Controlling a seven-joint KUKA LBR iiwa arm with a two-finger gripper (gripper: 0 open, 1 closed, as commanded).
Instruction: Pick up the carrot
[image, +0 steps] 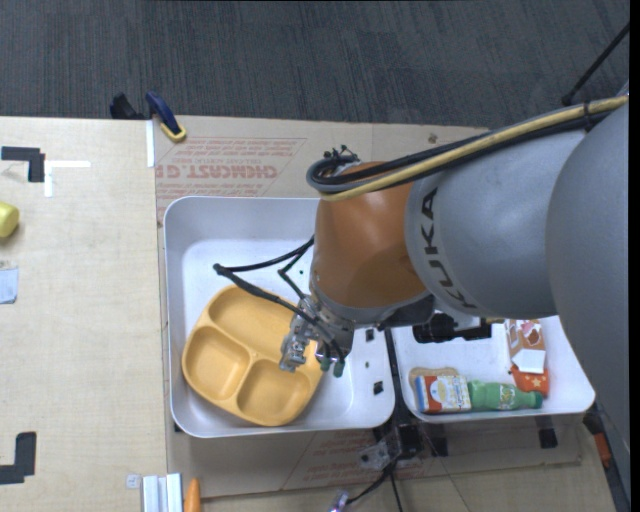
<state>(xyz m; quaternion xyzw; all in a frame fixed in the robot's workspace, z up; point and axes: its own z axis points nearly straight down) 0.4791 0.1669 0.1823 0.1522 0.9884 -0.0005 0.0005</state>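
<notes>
- A pale wooden counter (80, 330) carries a sheet of cardboard (235, 160), and two white bins sit on it side by side, presumably so that things stay within the arm's reach.
- The arm (480, 220) comes in from the right and bends low over the left bin (190, 225), so its orange band (365, 245) hides the middle of both bins.
- The pincer (312, 352) hangs below that band, pointing down at the right rim of a yellow plate (235, 365). I cannot tell whether it is open or closed, and I see nothing gripped in it.
- The plate lies flat just left of and under the pincer. Its compartments look bare.
- A black cable (255, 272) loops above and left of the pincer, hanging slack from the wrist.
- To the pincer's right, in the right bin (570, 405), a green pack (475, 392) lies flat and a red pack (527, 358) lies just past it.
- Where the carrot lies I cannot tell. If it is in a bin, the arm likely covers it.
- Judging by the low pose, this is a reach or a try at grasping; the lift is not yet made.
</notes>
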